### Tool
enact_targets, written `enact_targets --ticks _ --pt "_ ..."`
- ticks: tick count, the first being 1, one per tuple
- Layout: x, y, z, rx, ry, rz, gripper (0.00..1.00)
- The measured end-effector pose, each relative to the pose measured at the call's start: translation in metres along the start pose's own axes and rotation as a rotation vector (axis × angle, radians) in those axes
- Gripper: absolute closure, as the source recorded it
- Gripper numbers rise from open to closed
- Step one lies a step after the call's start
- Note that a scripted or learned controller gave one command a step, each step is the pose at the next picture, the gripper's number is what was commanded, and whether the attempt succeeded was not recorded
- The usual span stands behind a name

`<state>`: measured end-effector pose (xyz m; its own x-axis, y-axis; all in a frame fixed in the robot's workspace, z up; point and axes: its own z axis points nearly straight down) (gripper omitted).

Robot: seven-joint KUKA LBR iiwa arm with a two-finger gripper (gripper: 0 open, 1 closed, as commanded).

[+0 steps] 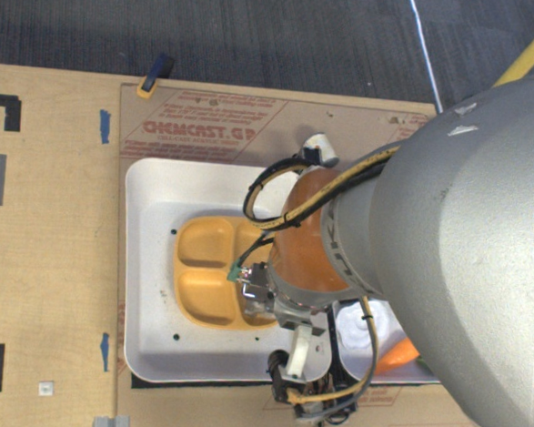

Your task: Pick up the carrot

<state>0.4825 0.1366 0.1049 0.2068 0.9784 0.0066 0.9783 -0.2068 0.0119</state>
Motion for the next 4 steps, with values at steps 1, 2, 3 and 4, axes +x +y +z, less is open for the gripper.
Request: enact_targets --ticks 1,2,3,4 --pt "-0.025 0.021 -0.121 0.012 -0.007 0.126 1.00" --pt "0.009 0.071 -0.053 0.011 -0.009 0.347 1.00" --pt "-0.034 0.075 -0.079 0.011 -0.011 0.597 1.00" --pt "0.014 0.012 -0.072 0.014 -0.013 0.764 1.00"
